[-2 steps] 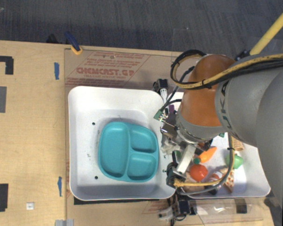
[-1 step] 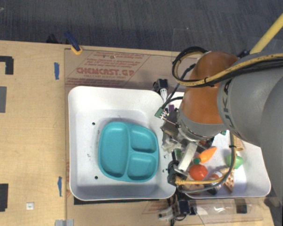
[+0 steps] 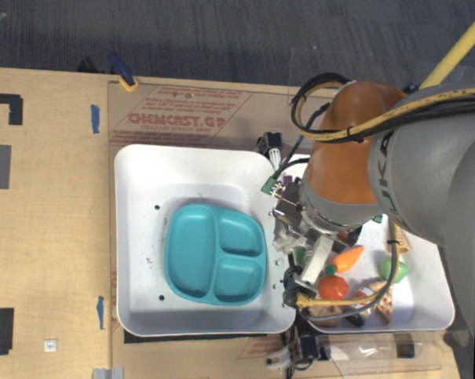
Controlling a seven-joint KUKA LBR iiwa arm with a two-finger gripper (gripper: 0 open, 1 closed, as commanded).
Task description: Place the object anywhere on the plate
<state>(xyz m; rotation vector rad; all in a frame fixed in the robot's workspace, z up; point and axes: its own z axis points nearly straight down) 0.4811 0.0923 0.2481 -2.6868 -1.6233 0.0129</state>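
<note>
While the grey arm (image 3: 427,162) with its orange band (image 3: 353,143) fills the bench's right side, much of the right bin (image 3: 429,303) lies hidden beneath it. That bin is seen clearly along its near edge and right corner. The left bin (image 3: 134,219) is fully in sight, and the teal plate (image 3: 216,254) sits a little right of its middle, with three compartments: one long section on the left, two smaller ones on the right.

Down from the wrist, the gripper (image 3: 300,286) hangs over the seam between the two bins, toward the near edge. Cables and black fittings crowd it, so I cannot tell how it is set or whether it grips anything.

Small toy foods lie in the right bin, close to its left wall. An orange, carrot-like piece (image 3: 348,258) lies tilted just right of the gripper. A round red-orange piece (image 3: 333,288), like a tomato, sits nearer the bin's near edge, touching or almost touching the gripper's side. A green piece (image 3: 393,271) shows farther right, partly covered by a yellow cable (image 3: 391,262). A brown piece (image 3: 382,306) peeks out near the bin's near edge, too hidden to name.

Which of these is the task's object cannot be told; all lie in the right bin, apart from the plate.
</note>
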